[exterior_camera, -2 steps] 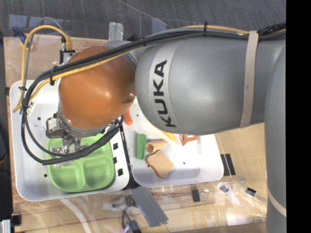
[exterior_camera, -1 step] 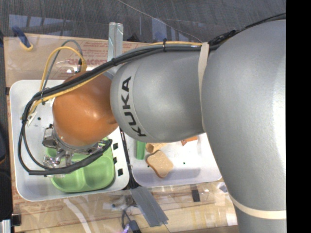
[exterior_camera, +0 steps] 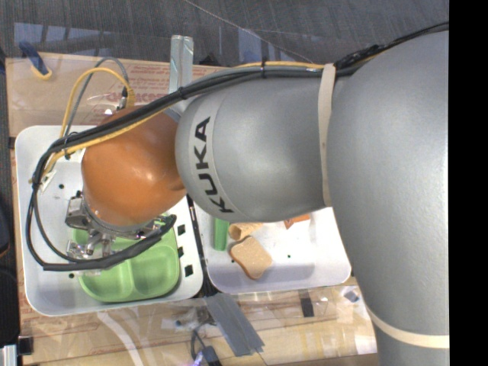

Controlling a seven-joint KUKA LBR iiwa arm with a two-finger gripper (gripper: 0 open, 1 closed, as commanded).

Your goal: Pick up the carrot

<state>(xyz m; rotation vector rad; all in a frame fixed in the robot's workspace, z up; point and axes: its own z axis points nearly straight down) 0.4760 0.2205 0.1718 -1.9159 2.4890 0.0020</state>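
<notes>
One end effector (exterior_camera: 95, 235) low in left bin (exterior_camera: 34, 280) over green tray (exterior_camera: 149, 277); opening unreadable | carrot (exterior_camera: 299, 220): orange sliver in right bin (exterior_camera: 320, 269), mostly hidden by arm (exterior_camera: 259, 155).

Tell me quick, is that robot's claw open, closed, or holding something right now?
Gripper: cannot be told. It sits low over the green tray in the left bin, hidden under the arm's own wrist.
</notes>
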